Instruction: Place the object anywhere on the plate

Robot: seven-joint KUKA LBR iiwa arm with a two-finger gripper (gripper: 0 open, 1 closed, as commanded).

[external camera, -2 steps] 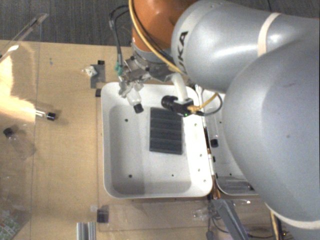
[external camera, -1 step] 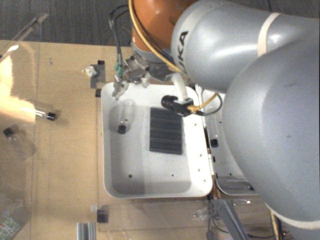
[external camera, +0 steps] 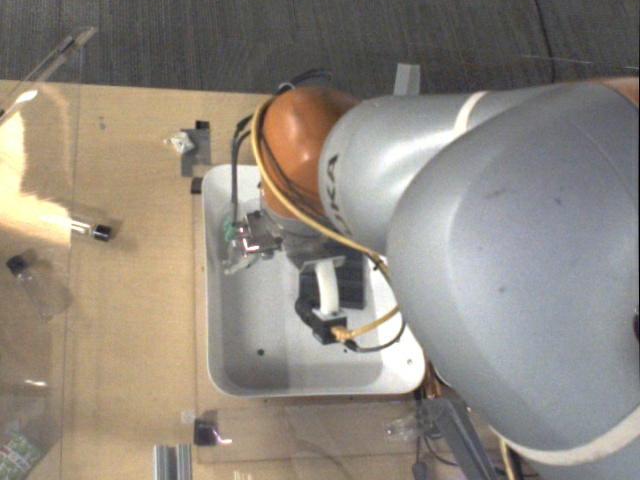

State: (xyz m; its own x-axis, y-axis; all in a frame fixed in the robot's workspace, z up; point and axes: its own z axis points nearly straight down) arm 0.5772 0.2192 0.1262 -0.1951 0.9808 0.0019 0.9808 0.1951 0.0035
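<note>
the object cannot be picked out for sure, since the arm [external camera: 480, 268] hides much of the white bin [external camera: 216, 358]. a small green bit [external camera: 232, 231] sits right at the gripper [external camera: 243, 245], near the bin's left wall. it is too small and blurred to say what it is, or whether it is gripped. whether the gripper is apart or together i cannot tell.

the bin floor that shows holds one dark speck [external camera: 261, 351] toward the lower left, well apart from the gripper. the arm covers the bin's right side and all beyond it, so what lies there is hidden.

one bin can be counted. outside it, on the wooden bench [external camera: 130, 348], two black clamps stand by the bin's left corners, one above [external camera: 200, 138] and one below [external camera: 205, 432]. farther left lie two small dark-tipped bits, one [external camera: 100, 232] beside a bright glare, the other [external camera: 15, 264] near the edge.
</note>
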